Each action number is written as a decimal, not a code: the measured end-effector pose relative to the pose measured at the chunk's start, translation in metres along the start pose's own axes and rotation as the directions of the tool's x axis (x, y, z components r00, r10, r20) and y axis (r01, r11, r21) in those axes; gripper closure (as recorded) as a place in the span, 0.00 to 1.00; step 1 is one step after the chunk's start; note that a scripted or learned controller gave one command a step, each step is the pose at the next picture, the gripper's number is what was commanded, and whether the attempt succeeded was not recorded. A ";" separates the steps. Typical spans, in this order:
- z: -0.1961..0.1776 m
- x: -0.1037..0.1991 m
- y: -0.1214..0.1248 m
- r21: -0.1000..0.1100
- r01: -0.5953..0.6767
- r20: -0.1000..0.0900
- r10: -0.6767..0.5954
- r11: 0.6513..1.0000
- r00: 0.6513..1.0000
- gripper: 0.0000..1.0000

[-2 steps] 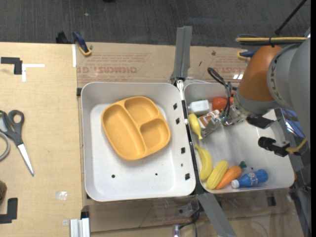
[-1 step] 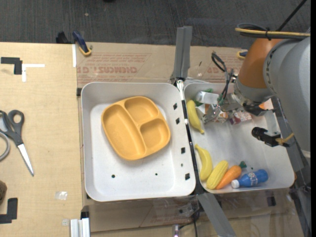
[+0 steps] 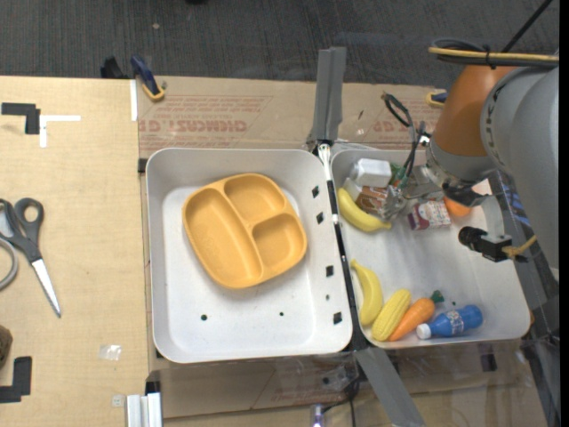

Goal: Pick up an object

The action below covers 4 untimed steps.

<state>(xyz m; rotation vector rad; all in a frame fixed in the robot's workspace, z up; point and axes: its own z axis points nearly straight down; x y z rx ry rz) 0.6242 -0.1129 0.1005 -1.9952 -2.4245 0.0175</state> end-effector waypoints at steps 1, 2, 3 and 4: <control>0.014 -0.042 0.019 0.023 -0.488 -0.002 0.488 0.873 0.873 1.00; 0.009 -0.039 0.028 -0.003 -0.482 -0.010 0.482 0.876 0.876 0.00; -0.001 -0.039 0.028 -0.002 -0.478 -0.007 0.478 0.878 0.878 1.00; -0.126 0.074 0.049 -0.005 -0.424 -0.007 0.424 0.906 0.906 1.00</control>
